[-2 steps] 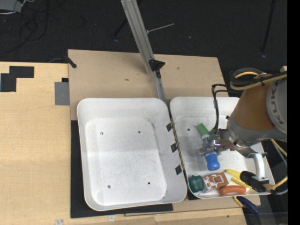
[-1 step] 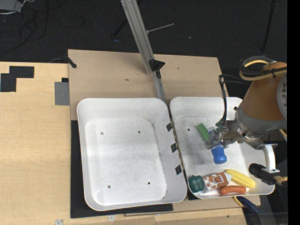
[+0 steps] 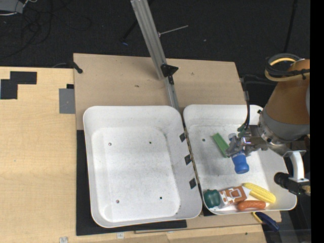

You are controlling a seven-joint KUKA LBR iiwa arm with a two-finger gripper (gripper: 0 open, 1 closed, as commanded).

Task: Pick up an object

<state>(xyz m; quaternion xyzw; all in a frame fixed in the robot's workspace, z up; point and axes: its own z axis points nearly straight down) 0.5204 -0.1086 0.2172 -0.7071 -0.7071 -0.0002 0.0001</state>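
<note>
Lying farthest from the arm, left bin [image 3: 101, 116], white and shallow, speckled with a few dark dots on its floor. Touching the right bin [image 3: 202, 116] along a shared edge marked by small black clips. Rising from behind that shared edge, slanted metal rail [image 3: 152, 39], leaning toward the upper left over the tan bench [image 3: 121, 80].

Inside the right bin, just past the shared edge, a green flat block [image 3: 220, 144], tilted, near the bin's middle. Right beside it, toward the arm, the gripper [image 3: 237, 148], lowered into the bin with its dark metal fingers pointing toward the green block. Directly below the gripper, touching or nearly touching it, a blue cylinder [image 3: 241, 164], short, rounded, lying at a slight tilt on the bin floor. Cannot tell whether the fingers stand wide or narrow, nor whether the blue cylinder sits between them or merely beneath.

Along the right bin's near wall, a cluster: green-capped object [image 3: 211, 197] at the corner by the shared edge, then an orange and white packet [image 3: 234, 193], an orange-red sausage shape [image 3: 251, 205] under it, and a yellow corn cob [image 3: 259, 192] nearest the arm.

Reaching in over the right bin's far side, arm [image 3: 288, 110], bulky, orange above and grey at the wrist, bent downward toward the bin's middle.
</note>
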